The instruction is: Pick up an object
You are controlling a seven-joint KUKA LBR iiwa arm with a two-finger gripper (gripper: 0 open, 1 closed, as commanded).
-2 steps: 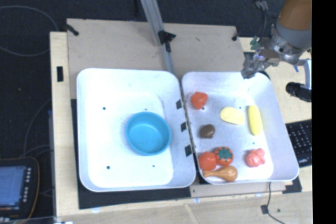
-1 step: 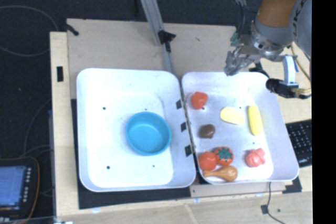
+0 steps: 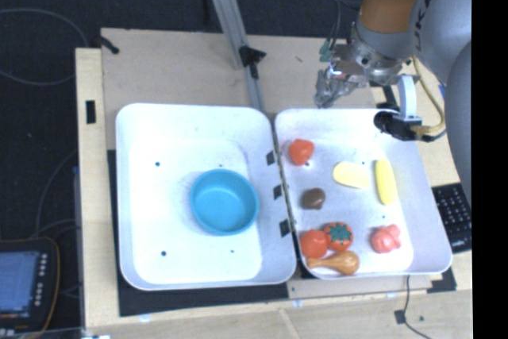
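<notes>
The right bin (image 3: 413, 171) holds several toy foods: an orange-red piece (image 3: 300, 151), a brown lump (image 3: 313, 198), a pale yellow piece (image 3: 351, 175), a yellow banana-like piece (image 3: 385, 181), a red tomato (image 3: 313, 242), an orange one with a green top (image 3: 339, 234), a tan pear shape (image 3: 337, 262) and a pink piece (image 3: 385, 239). My gripper (image 3: 328, 91) hangs above the far rim of that bin, away from all of them, with nothing seen between its fingers.
The left bin (image 3: 151, 139) holds a blue bowl (image 3: 224, 202). A grey metal pole (image 3: 230, 20) slants in from the top toward the divide between the bins. A black keyboard (image 3: 452, 214) lies at the right edge.
</notes>
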